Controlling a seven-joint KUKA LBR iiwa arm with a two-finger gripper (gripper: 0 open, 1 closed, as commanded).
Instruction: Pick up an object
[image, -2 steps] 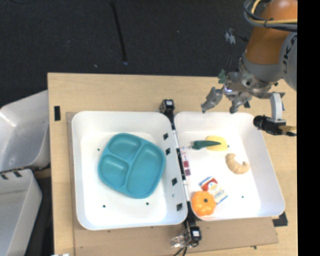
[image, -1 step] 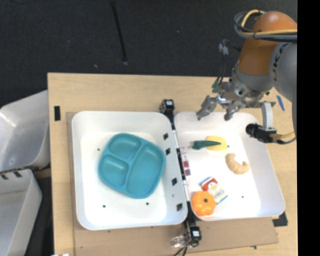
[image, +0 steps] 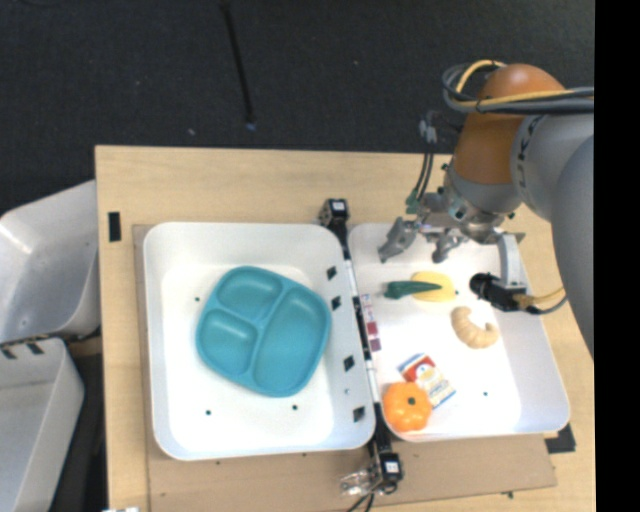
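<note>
- The bench (image: 120, 190) carries two shallow white bins side by side: the left bin (image: 170, 400) and the right bin (image: 530, 390).
- The left bin holds a teal divided plate (image: 263, 330), lying flat near its centre.
- The right bin holds four objects:
  - a yellow and green corn-like toy (image: 425, 288) in the upper part of the bin;
  - a tan croissant (image: 472, 328) just below and to the right of that toy, apart from it;
  - a small red and white packet (image: 427, 378) lower down;
  - an orange pumpkin (image: 407, 407) touching the packet at the bin's lower left corner.
- The arm (image: 500, 130) reaches in from the right, orange band above the wrist.
- The gripper (image: 425, 240) hangs over the upper edge of the right bin, just above the corn-like toy.
- The fingers (image: 397, 240) are spread apart with nothing between them.
</note>
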